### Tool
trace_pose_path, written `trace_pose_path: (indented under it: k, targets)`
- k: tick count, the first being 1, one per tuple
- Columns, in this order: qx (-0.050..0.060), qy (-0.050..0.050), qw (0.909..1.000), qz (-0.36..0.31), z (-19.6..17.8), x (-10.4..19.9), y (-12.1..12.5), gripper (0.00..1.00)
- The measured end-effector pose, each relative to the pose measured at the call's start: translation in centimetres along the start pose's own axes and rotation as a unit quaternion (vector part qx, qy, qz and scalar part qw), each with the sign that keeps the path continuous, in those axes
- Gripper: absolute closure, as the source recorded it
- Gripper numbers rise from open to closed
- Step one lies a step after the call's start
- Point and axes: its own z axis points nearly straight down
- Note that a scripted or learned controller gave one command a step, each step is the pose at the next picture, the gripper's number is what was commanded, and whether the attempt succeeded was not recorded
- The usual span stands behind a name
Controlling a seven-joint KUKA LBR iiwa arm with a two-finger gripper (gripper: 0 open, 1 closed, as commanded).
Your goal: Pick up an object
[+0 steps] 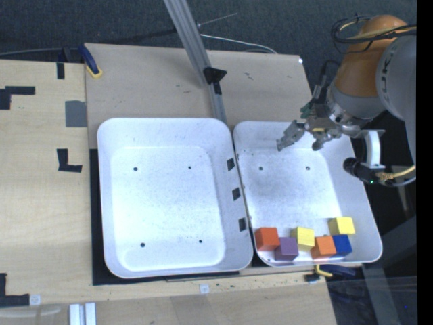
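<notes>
claw (301,139) spread, nothing between its fingers, above far end of right bin (352,202) | blocks at that bin's near end, well apart from claw: orange (267,237), purple (288,248), yellow (305,237), orange, blue (342,244), yellow | left bin (108,181) beside it

No readable text, label, brand or number for you anywhere around the gripper (300,139).

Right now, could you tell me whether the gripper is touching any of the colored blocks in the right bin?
Apart. The camera view shows the gripper near the right bin's far end, while the colored blocks cluster at its near end, bare floor between.
</notes>
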Motion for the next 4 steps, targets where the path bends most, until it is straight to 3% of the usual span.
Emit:
trace_pose_path:
  k: [1,2,3,4]
  targets:
    - [0.001,0.001,1.0000,-0.003,0.6,12.2,-2.6,0.00]
    - [0.003,-0.002,1.0000,0.004,8.6,0.7,-1.3,0.00]
    - [-0.002,-0.001,1.0000,0.001,4.5,0.8,-1.7,0.00]
    - [-0.002,0.001,1.0000,-0.003,0.4,14.5,0.7,0.00]
